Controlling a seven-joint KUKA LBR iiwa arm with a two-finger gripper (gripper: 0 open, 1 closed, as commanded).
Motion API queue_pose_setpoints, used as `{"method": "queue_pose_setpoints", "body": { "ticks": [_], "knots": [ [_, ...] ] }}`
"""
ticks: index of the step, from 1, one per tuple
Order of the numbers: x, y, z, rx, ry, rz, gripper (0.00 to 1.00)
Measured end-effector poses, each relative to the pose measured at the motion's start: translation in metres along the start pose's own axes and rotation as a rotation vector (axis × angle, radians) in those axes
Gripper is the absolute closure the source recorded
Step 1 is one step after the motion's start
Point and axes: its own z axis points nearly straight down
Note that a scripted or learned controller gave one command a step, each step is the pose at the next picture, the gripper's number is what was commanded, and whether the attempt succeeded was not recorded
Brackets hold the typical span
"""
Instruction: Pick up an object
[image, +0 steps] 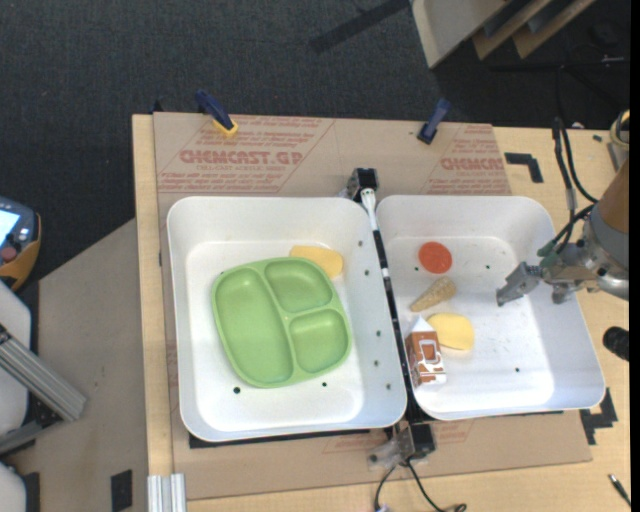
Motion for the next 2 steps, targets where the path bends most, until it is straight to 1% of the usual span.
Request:
{"method": "queue_pose_setpoints", "body": {
  "ticks": [1,2],
  "knots": [
    [0.058,0.017,0.11,0.002,0.003,-0.004,0.0],
    [0.087,0.055,0.105,-0.005,-0.001,-0.004,0.0]
  ]
}}
